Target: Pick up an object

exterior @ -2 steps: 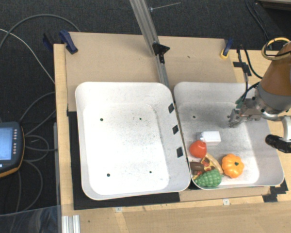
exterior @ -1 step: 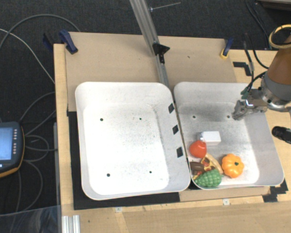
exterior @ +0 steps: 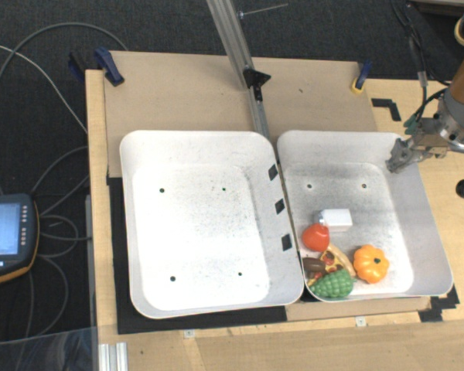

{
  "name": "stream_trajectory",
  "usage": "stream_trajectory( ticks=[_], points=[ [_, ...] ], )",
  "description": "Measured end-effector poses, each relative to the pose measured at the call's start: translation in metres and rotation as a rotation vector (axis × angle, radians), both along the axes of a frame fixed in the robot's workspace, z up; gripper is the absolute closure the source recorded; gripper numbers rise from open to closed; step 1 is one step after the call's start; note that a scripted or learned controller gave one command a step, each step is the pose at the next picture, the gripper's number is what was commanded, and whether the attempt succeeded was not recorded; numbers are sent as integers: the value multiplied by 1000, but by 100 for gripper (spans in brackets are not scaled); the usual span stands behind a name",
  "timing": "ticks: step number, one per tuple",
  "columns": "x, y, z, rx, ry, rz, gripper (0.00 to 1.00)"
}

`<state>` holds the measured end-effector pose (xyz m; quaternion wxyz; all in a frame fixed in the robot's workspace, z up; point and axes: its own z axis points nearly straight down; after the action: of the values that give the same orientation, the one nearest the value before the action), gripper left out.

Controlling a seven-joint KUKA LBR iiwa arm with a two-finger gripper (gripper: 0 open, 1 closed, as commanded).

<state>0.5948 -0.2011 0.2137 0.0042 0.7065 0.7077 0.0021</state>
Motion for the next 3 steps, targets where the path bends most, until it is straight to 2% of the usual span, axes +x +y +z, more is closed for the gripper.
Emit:
stream_trajectory(
  ticks=[1, 2, 3],
  points=[
    [2, 0, 52, 1, 1, 0, 100],
    [13, 55, 59, 4, 4, 6, 100],
    [12, 115, 53, 7, 11, 5, 100]
  ],
)
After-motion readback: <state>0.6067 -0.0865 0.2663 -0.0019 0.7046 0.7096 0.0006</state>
